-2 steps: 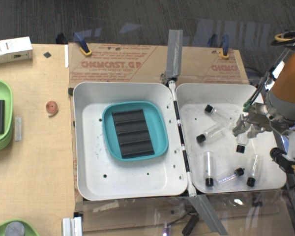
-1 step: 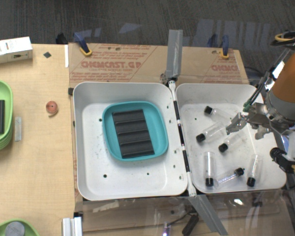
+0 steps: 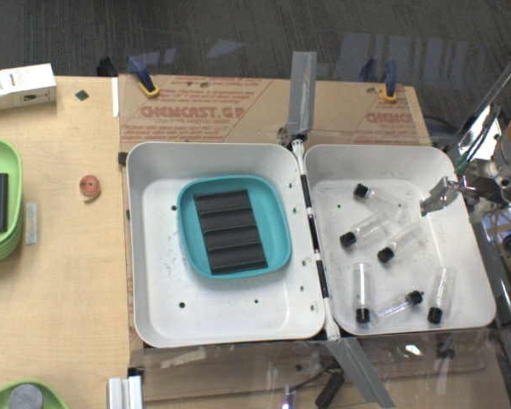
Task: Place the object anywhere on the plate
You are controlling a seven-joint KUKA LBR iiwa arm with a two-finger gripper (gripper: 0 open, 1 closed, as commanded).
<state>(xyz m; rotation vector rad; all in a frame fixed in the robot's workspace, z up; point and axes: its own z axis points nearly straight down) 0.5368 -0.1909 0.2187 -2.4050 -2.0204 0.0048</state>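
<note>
Vials (image 3: 373,227) lie scattered in your right bin (image 3: 460,156), just left of and nearer than the gripper (image 3: 436,199) at its far right; the teal plate (image 3: 277,228) sits in the left bin (image 3: 153,254).

plate (image 3: 235,226): teal, rounded-square, flat in left bin | vials (image 3: 368,228): clear, black-capped, six scattered lying in right bin

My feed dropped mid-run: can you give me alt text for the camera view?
The gripper hangs over the right bin, near its right edge, above several clear vials with black caps. In the left bin sits a teal plate holding a dark ribbed insert.
</note>
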